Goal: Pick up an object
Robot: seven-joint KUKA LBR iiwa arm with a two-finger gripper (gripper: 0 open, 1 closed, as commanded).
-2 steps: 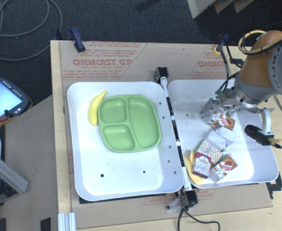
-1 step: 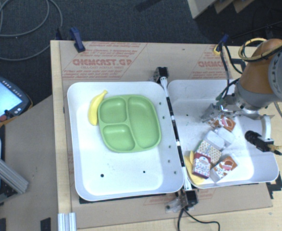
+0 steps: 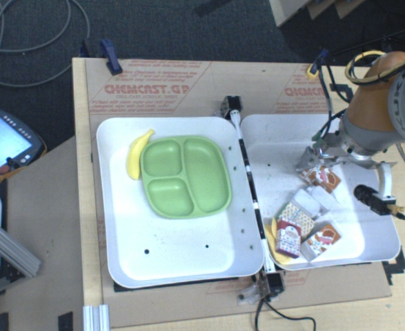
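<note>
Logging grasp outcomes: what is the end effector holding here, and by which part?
Cannot be told: the end effector sits low over a small packet in the right bin.

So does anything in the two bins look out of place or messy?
Only mildly: the banana lies beside the green divided tray, not in a compartment, and the snack packets sit jumbled at odd angles in the right bin.

Arm [image 3: 385, 98]: grey with orange band, reaching in from the right, wrist bent downward. Gripper [image 3: 317, 158]: low at the arm's left end, pointing down and leftward.
</note>
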